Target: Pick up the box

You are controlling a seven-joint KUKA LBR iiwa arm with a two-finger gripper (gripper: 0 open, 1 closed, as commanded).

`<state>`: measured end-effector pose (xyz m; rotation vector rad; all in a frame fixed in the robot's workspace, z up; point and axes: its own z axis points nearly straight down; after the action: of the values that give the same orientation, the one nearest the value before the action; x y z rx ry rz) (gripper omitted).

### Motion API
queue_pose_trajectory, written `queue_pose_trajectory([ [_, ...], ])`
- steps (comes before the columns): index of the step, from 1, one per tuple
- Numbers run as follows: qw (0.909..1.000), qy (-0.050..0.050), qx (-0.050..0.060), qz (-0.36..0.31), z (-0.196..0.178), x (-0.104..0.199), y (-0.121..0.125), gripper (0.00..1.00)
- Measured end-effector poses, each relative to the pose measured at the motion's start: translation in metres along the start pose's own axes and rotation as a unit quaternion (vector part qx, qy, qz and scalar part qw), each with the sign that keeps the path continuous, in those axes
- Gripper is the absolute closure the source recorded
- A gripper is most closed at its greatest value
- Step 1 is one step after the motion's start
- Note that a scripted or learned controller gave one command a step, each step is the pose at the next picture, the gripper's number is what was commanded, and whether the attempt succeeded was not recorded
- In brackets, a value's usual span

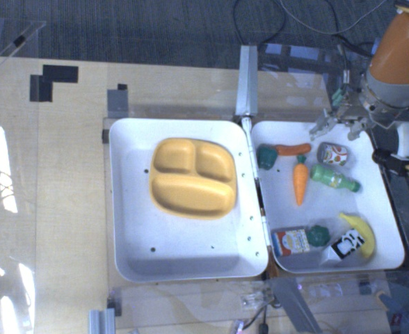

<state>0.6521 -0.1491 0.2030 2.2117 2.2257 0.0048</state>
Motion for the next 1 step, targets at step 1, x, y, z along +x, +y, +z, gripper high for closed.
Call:
queue_pose_trajectory([
  [1,0.9955,-0.001,-0.002,0.095,-0.1092,0.0249,0.0187,0.00],
])
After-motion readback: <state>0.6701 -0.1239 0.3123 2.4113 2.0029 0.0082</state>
